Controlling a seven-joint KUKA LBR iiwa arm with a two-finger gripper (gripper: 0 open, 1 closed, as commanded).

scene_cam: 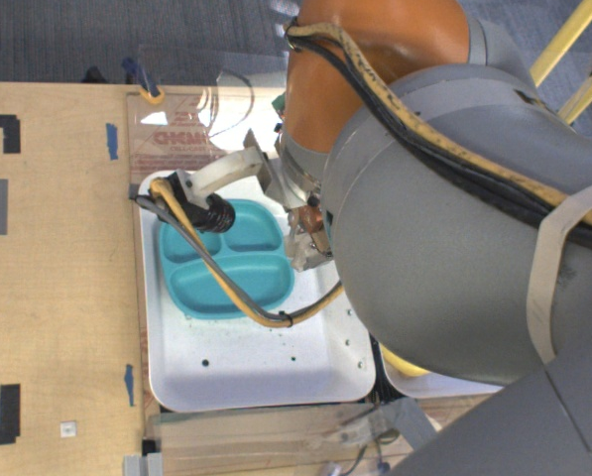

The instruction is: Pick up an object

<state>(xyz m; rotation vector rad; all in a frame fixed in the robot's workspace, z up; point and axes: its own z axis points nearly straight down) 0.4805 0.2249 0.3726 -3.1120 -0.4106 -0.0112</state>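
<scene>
Wood bench [58, 266] | white bin [266, 375] holds teal tray [231, 266] | gripper [305, 241] grip unclear

Grey arm [454, 216] looms over a teal tray [226, 266] in a white bin [246, 365].

White bin [266, 380], wooden bench [58, 266], blue tape marks [112, 140]

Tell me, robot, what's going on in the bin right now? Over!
Tool low over white bin, fingers hidden. Teal divided tray lies flat in bin, not held. Yellow cable loops across tray. Over.
</scene>
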